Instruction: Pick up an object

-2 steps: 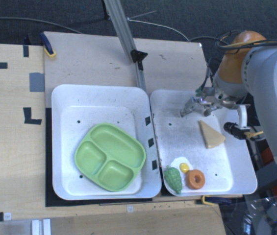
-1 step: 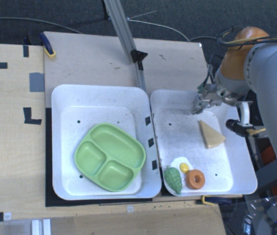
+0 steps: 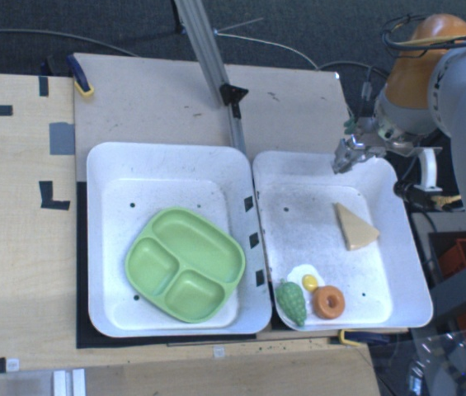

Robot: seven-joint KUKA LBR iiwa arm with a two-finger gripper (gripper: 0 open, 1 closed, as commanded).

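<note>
- A green divided plate [image 3: 185, 264] is sat in the left bin [image 3: 105, 165], pretty much in the middle, three compartments showing, tilted a bit on the diagonal.
- A metal rail [image 3: 206, 48] is seen slanting down from the top to where the two bins meet.
- In the right bin [image 3: 406, 221], down at the near edge, a little cluster is parked: a bumpy green veggie-looking piece [image 3: 293, 303], a fried egg toy [image 3: 304, 280] just behind it, and an orange ring [image 3: 328, 302] touching the egg on its right side.
- A tan wedge [image 3: 355, 227], kind of cheese-shaped, is laid further up in the right bin, well apart from that cluster.
- The gripper [image 3: 350, 153] is hung over the far rim of the right bin, above the wedge and not touching it. Nothing is seen between the fingers; whether they're spread or closed honestly can't be told from this angle.
- The grey arm [image 3: 455, 81] with its orange band [image 3: 440, 30] is reached in from the right.
</note>
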